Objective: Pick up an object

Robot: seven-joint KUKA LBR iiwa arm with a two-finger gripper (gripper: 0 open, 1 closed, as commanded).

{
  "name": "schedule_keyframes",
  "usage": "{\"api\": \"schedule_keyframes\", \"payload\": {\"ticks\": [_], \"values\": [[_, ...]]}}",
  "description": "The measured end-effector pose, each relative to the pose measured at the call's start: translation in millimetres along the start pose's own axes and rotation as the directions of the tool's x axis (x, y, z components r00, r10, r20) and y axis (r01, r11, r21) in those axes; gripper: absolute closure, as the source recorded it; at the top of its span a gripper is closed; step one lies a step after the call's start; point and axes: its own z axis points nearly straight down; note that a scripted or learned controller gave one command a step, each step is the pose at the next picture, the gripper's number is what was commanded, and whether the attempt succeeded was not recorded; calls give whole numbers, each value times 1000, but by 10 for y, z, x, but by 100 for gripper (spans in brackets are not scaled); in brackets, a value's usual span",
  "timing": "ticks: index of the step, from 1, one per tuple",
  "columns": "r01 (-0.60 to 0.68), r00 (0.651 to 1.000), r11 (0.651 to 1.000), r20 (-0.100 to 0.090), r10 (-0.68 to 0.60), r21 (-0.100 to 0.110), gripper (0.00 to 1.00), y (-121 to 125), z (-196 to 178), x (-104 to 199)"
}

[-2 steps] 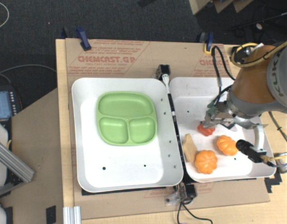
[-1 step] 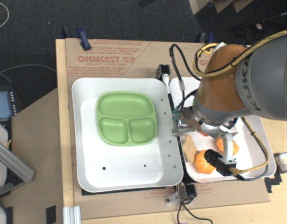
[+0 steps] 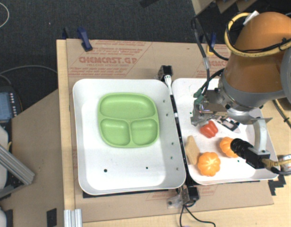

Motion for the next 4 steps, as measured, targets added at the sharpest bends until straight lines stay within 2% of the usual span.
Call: {"api": "schedule_keyframes", "payload": {"ticks": [1,2,3,4], "values": [[6,1000,1000,0,-6,10,100,-5,80,825],[4,1000,1000,-5,-4,-3,100,21,-1033,1231],[0,1000,1000,2,0,8,100,17,-1072,1209],[1,1000,1000,2,-1,6,100,22,-1172,1216]]}}
